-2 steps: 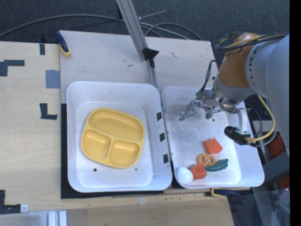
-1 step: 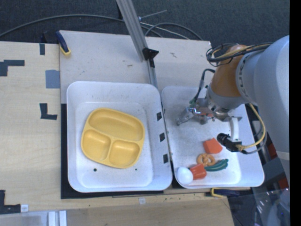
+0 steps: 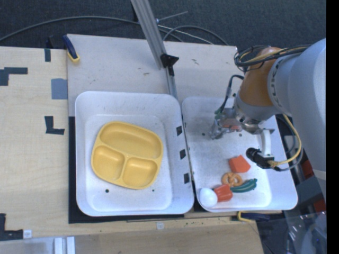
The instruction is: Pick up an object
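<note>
- Orange block (image 3: 239, 164), pretzel (image 3: 231, 179), green piece (image 3: 246, 186), red piece (image 3: 223, 193) and white egg (image 3: 207, 197) crowd the right bin's (image 3: 197, 142) near corner, so I judge a descent there could knock neighbours aside or pinch two together.
- My gripper (image 3: 218, 131) hangs over bare floor, well apart from that cluster; how wide it stands I cannot tell.
- Left bin (image 3: 85, 142) holds a yellow tray (image 3: 126, 154).

- The right bin (image 3: 197, 142) had bare floor on its left and middle part.
- An orange block (image 3: 239, 163), a pretzel (image 3: 232, 179), a green piece (image 3: 246, 186), a red piece (image 3: 223, 193) and a white egg (image 3: 207, 197) crowded its near corner.
- The yellow tray (image 3: 126, 154) filled the left bin (image 3: 85, 142).
</note>
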You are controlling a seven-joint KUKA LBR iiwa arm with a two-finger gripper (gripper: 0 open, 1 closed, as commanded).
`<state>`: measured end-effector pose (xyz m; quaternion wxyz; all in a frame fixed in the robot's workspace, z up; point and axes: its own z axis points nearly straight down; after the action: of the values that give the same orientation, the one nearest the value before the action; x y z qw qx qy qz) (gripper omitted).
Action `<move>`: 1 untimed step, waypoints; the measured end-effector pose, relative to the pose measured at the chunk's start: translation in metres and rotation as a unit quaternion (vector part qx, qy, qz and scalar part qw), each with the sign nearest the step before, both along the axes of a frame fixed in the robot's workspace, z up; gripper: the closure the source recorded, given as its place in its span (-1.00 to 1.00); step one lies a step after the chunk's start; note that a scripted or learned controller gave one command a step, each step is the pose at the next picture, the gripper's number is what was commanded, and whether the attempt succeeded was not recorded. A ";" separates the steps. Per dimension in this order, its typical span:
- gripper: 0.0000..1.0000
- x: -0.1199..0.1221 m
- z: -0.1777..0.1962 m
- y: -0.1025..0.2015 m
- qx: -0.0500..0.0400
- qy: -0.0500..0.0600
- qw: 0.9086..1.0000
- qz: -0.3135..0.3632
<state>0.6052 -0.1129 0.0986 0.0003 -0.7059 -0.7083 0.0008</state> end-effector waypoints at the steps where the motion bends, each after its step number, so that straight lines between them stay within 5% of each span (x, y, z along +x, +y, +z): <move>1: 1.00 0.004 0.063 0.003 0.000 -0.003 1.000 -0.001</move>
<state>0.6095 -0.1101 0.1613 -0.0018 -0.7064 -0.7079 -0.0013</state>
